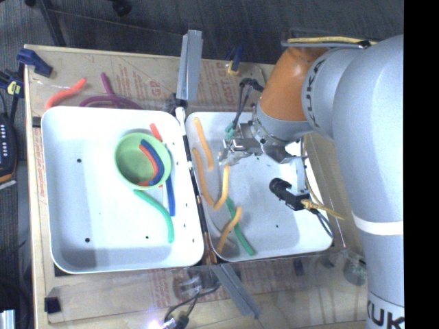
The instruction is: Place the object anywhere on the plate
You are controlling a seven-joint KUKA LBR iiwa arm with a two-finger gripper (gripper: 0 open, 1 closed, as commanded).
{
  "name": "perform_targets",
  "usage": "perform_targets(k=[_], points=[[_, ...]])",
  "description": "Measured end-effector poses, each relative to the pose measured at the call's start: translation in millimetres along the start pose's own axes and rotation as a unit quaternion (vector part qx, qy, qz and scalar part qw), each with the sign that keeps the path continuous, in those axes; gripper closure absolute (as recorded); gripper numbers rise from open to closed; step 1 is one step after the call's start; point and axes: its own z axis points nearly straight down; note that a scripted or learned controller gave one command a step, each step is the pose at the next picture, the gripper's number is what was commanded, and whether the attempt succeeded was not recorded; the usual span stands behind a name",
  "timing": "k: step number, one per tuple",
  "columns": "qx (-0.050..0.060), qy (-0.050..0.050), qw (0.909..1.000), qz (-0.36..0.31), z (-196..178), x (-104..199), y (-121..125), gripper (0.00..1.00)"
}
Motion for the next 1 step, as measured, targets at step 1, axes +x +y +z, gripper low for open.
perform_targets(k=[1], points=[[0.0,0.0,1.0,0.0,0.0,0.1,0.0,0.0]])
